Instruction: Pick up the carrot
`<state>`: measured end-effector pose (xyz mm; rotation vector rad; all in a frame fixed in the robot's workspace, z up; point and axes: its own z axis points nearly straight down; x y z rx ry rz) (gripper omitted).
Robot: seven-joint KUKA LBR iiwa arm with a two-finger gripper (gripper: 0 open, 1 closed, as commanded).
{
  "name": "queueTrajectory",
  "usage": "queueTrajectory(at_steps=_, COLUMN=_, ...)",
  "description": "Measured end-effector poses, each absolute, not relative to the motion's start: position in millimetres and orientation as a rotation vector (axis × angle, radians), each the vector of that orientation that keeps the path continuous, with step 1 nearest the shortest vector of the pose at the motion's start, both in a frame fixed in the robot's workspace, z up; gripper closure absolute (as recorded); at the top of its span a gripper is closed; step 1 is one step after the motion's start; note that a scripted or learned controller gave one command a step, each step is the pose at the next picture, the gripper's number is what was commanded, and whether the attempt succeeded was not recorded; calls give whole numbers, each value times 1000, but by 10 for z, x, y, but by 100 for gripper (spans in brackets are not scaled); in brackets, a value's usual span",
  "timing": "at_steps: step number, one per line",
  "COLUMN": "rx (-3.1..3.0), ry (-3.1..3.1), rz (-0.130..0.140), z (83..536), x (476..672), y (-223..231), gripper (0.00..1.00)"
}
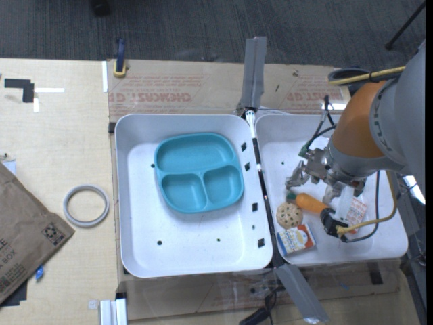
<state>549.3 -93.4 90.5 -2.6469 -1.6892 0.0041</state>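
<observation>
**Arm over the right bin, carrot below the wrist**

From my seat, the left bin (128, 202) holds a blue divided plate (198, 171). Right of it, in the right bin (379, 246), the gripper (312, 181) hangs just above the carrot (312, 203); I cannot tell its finger state. A cookie (289, 214) lies beside the carrot.

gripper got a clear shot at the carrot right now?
Probably yes. The gripper hangs just above the carrot in the right bin. The cookie beside it is close, but nothing covers the carrot.
</observation>
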Motion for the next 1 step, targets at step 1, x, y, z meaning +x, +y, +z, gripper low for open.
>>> queueTrajectory(at_steps=1, rx=-2784, ry=-1452, rz=6, z=899, x=5791, y=-1118, gripper=0)
